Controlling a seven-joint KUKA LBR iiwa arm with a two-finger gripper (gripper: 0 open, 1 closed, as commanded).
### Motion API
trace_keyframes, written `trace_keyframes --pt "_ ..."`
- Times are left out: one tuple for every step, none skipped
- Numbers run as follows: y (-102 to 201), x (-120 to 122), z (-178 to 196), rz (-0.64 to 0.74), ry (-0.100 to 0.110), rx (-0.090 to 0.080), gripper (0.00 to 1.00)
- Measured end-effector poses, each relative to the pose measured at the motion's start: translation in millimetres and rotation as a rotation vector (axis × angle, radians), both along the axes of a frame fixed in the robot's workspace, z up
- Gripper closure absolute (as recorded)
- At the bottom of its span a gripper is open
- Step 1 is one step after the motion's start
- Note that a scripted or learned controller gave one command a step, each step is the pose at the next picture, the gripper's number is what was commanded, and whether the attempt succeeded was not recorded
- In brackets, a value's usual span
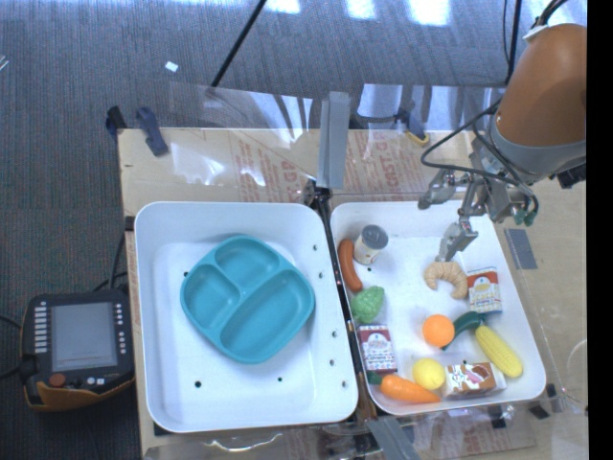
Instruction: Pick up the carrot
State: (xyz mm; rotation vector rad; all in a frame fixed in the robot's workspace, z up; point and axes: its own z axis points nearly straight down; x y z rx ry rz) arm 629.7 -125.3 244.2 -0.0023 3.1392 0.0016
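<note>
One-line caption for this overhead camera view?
Gripper hovers over the croissant in the right bin; the carrot lies at its near edge.

Carrot [409, 389] lies in right bin [533, 348], left of lemon [428, 374].

Pale wooden bench [239, 166], left white bin [163, 353] beside right white bin [407, 218], touching
</note>
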Motion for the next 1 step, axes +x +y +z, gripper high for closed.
trace_keyframes --pt "13.3 -85.9 -158.8 0.142 0.007 0.001 0.00"
